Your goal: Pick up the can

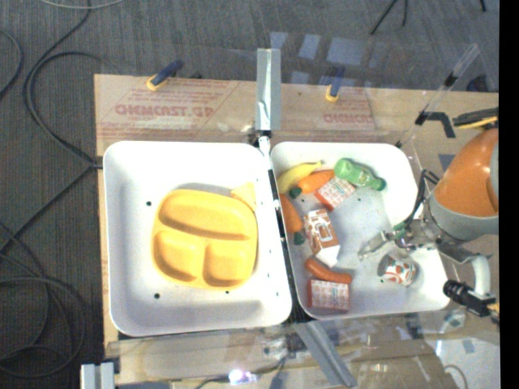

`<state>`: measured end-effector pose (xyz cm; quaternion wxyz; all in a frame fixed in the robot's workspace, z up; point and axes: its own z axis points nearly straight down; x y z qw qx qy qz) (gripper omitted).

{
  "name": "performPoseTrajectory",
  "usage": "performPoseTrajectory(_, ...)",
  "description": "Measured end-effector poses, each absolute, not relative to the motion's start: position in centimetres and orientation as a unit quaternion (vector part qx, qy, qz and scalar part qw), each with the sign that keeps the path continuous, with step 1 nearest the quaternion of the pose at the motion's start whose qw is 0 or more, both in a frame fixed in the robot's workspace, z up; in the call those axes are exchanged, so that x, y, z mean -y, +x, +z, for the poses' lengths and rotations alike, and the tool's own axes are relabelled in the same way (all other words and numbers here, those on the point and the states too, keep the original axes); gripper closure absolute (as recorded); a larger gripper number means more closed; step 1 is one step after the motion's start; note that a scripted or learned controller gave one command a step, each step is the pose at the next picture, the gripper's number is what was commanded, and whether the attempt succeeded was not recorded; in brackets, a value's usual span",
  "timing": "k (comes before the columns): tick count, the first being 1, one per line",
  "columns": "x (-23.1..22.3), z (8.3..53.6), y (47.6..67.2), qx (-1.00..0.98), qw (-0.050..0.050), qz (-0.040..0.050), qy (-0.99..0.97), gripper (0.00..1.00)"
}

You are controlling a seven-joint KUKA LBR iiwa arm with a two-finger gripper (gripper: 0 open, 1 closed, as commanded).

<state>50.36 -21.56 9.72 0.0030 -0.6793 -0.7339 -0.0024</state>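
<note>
Grey carpet is showing around the bench [122, 104]. Well left of the gripper [381, 243], a yellow tray [207, 237] is lying in the left bin [122, 217]. Its fingers are spreading open, holding nothing, while the can [397, 271] is lying just below them in the right bin [389, 156].

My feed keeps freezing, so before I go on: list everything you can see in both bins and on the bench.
left bin: 1, white
divided tray: 1, yellow, in left bin
right bin: 1, white
banana: 1, yellow, right bin, far left corner
bottle: 1, green, far side
carrots: 2, orange, left side
cartons: 3, red and white, middle
sausage: 1, red-orange, near side
can: 1, white and red, near right
clamps: 2, yellow, far bench edge
arm: 1, grey and orange, right
gripper: 1, metal, beside can
</note>
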Motion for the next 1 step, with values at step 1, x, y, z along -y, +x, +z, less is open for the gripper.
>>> performPoseTrajectory(1,21.65,9.57,49.64,0.744,-0.007,-0.0097,-0.668,0.00)
